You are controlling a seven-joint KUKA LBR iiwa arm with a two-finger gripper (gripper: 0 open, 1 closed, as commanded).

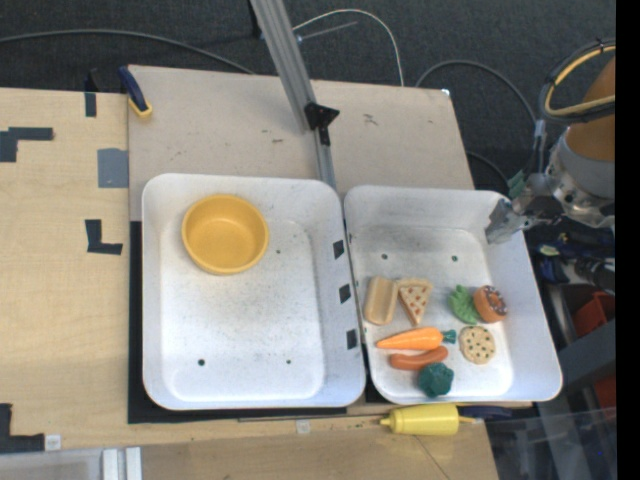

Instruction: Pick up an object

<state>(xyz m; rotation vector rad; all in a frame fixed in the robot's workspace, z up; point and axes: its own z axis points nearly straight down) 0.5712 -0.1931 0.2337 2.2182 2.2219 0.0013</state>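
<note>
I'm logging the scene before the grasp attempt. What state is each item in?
yellow bowl: upright in the left bin.
carrot: lying flat in the right bin.
pizza slice: lying flat beside the bread.
gripper: over the right bin's far right corner.

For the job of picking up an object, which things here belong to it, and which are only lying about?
Belong to the job:
gripper
carrot
pizza slice
cookie
broccoli
bread piece

Just lying about:
yellow bowl in the left bin
yellow bottle on the bench edge
blue clamp
</note>
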